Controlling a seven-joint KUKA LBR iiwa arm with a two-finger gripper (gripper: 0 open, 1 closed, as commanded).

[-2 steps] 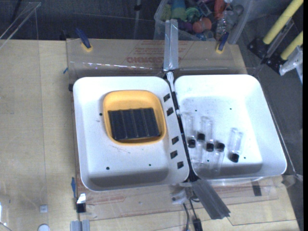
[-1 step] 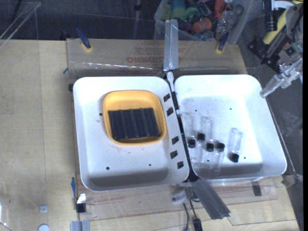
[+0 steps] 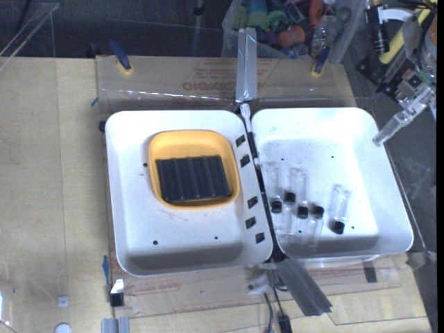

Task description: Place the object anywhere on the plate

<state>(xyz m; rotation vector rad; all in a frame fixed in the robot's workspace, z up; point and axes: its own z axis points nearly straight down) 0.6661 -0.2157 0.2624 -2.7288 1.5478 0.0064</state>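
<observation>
We saw the counter [image 3: 48,186] carrying both bins. Left bin [image 3: 125,234] held the yellow plate [image 3: 191,143], nothing placed on it yet. Right bin [image 3: 361,137] held clear vials [image 3: 338,210], lower centre of frame, long axes roughly up-down, dark caps toward bottom. Claw [image 3: 406,116] was at right edge, well apart; we couldn't tell its state. Pick and place both remained.

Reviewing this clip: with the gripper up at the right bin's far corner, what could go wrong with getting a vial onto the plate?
1. The clear vials lie bunched near the divider, so a grasp may catch two or slip.
2. They are round and transparent; one could roll off the ridged dark insert on the yellow plate.
3. The gripper must cross the divider and could clip it.
</observation>
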